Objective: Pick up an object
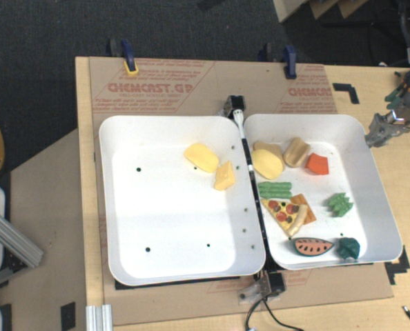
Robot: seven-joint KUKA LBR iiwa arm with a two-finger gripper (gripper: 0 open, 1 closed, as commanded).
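My gripper hangs at the right edge of the view, just outside the right bin's far right corner, with nothing visibly in it. In the right bin lie a yellow rounded piece, a tan potato-like piece, a red-orange block, green beans, a pizza slice, a green leafy piece, a watermelon slice and a dark green lump. The left bin holds a yellow lemon-like piece and a cheese wedge.
Both bins sit on a cardboard sheet held by two blue clamps at the far edge. A black bracket stands where the bins meet at the back. Cables trail off the front edge.
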